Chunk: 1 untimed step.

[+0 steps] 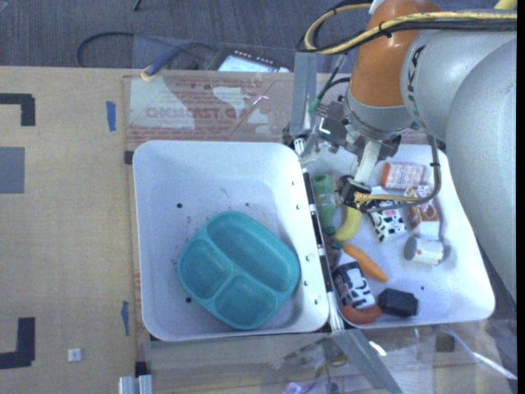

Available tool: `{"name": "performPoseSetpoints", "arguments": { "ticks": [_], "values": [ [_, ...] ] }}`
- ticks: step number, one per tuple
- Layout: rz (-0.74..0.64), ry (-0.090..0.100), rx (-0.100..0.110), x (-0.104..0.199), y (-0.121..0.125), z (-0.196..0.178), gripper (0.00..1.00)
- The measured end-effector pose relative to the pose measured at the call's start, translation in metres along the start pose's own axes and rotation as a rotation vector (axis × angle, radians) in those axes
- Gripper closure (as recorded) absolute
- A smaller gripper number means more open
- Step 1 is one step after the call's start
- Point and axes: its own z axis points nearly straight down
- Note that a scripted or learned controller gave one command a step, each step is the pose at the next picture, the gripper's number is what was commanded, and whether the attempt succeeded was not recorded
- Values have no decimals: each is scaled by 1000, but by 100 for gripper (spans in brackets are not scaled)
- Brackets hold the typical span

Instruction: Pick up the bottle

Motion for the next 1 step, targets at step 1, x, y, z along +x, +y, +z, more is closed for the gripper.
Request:
{"name": "performPoseSetpoints", "arguments": {
  "ticks": [1],
  "values": [
    [-87, -1, 4, -26, -52, 18, 0]
  ]
}}
